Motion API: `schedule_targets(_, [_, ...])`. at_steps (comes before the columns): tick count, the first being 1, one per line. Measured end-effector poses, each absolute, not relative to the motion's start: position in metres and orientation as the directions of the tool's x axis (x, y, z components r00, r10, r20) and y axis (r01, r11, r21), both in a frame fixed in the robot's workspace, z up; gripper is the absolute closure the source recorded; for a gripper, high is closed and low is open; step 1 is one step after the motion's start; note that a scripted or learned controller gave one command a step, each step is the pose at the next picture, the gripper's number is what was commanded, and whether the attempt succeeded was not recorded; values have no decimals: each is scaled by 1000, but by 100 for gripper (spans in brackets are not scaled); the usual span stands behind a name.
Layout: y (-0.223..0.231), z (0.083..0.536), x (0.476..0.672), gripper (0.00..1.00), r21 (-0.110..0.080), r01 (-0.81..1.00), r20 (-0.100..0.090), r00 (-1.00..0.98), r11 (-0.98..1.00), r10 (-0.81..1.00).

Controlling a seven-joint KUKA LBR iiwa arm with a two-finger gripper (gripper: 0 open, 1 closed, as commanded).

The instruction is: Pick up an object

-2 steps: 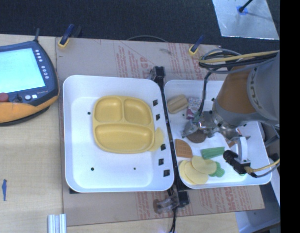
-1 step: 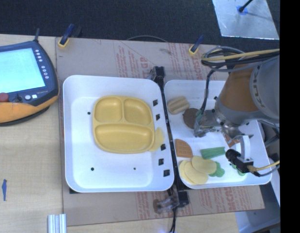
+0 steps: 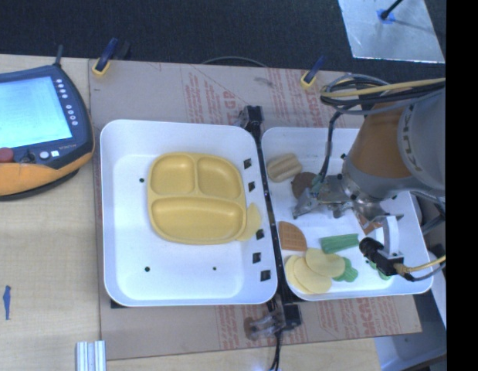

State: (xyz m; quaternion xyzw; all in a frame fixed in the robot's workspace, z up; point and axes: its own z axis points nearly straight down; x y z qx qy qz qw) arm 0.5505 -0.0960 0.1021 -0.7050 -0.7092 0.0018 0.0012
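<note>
The right bin (image 3: 393,286) holds several toy food pieces. A beige bread-like piece (image 3: 283,167) lies at its back left, with a dark brown round piece (image 3: 303,181) just beside it. Toward the front lie an orange-brown slice (image 3: 293,236), a green stick (image 3: 339,243), pale yellow slices (image 3: 314,272) and a small green piece (image 3: 349,272). My gripper (image 3: 309,202) hangs low over the middle left of this bin, just in front of the brown round piece. The grey arm with its orange band (image 3: 381,149) covers the bin's back right.
The left bin (image 3: 123,207) holds a yellow divided plate (image 3: 197,198). A teach pendant (image 3: 34,130) lies on the bench at the far left. Cables (image 3: 377,90) run over the arm, and black clamps (image 3: 254,117) sit along the divider between the bins.
</note>
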Motion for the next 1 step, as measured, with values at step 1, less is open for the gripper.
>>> schedule_targets(1, [-92,92,595,0,1,1000,0,-4,4,1000])
